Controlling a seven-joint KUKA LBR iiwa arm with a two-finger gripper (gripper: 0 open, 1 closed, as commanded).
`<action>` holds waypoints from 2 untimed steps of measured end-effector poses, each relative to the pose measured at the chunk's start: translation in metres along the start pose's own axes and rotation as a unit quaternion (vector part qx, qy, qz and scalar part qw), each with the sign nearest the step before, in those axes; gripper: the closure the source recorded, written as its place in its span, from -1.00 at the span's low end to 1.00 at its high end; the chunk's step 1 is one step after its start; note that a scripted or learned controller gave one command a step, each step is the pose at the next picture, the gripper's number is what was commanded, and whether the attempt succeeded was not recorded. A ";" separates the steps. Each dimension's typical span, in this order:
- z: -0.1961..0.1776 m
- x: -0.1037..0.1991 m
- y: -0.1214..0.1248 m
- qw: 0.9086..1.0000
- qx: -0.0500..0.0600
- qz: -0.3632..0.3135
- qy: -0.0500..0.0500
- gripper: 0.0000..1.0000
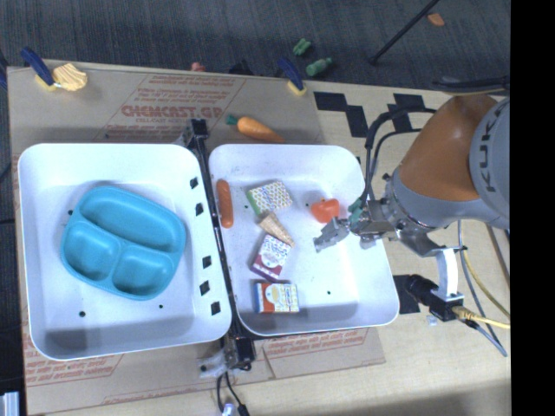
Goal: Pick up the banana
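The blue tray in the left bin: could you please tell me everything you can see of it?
The blue tray is a rounded, glossy piece that looks like plastic, light blue all over. Raised ridges split it into three compartments: one long one along its upper side and two smaller ones below. It lies flat and right way up, turned at a slant, on the floor of the left bin. Nothing rests in it or touches it.
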State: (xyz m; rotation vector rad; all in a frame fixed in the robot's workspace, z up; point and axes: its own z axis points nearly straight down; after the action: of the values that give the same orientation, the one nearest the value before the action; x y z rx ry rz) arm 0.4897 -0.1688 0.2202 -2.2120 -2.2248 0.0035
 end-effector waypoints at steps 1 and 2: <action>0.121 0.044 -0.011 0.997 -0.004 -0.074 -0.001 -1.00; 0.129 0.069 0.019 0.987 -0.001 -0.158 -0.001 -1.00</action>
State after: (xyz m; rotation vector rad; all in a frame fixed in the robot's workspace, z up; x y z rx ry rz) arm 0.5076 -0.0990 0.0916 -1.8331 -2.5491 0.0010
